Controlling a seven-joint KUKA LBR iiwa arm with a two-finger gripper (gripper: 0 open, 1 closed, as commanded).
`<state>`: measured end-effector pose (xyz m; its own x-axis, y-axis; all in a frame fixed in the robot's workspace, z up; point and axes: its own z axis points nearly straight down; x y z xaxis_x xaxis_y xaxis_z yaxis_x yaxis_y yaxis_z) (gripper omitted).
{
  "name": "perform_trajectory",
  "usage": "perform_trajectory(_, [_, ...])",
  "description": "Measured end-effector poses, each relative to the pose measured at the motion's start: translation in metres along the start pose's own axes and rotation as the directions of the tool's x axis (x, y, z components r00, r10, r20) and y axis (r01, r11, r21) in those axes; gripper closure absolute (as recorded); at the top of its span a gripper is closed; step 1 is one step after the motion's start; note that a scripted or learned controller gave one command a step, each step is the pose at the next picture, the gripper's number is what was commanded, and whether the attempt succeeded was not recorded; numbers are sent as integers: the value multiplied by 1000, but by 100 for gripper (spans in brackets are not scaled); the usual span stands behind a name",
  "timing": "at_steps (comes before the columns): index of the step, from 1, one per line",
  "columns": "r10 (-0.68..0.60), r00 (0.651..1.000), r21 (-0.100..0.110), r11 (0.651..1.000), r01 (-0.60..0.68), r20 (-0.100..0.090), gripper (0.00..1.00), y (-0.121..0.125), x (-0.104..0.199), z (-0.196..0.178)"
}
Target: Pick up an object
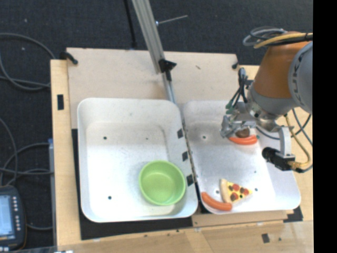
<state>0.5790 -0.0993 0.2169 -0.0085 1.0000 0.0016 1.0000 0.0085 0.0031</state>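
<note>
Currently arm [281, 73] reaching in from right, gripper [238, 132] hovering over right bin [210, 157], upper part. Orange-brown object [245, 138] sitting right under fingers, touching or just beside, cannot tell if clamped; finger spread unclear. Pizza slice toy [233, 191] and orange sausage [216, 202] lying at right bin's near edge. Green bowl [162, 182] sitting in left bin [105, 136], near right corner.

From my seat, the gripper [238, 128] covers most of a small orange and brown thing [245, 139] in the right bin [210, 157]; I can't tell what it is, or whether the fingers touch it. The arm [281, 78] runs off the frame's right side. A dark device [10, 215] at lower left is cut by the edge.
</note>
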Motion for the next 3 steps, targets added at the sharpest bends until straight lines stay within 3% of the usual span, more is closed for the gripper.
perform_trajectory(3, [0, 1000, 1, 1000, 0, -1, 100, 36, 150, -17])
